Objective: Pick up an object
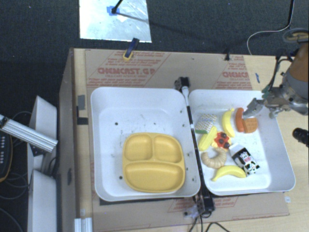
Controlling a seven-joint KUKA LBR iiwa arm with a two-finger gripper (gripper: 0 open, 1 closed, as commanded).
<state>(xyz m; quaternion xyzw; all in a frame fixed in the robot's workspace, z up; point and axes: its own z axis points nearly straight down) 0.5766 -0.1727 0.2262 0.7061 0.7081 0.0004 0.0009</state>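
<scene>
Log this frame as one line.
phase: reaching | gripper: over right bin, at orange block | grasp: unconfirmed | yellow tray: left bin

**Red print on the brown sheet under the bins**

Red lettering is seen on the brown protective sheet (145, 66) that covers the bench beneath the two bins. At about 11 o'clock from the centre of the view, "CHEMCAST GP" can be read, printed upside down. The same red print is repeated at about 1 o'clock, near the far right corner, but there it is too small and faint to be read.
</scene>
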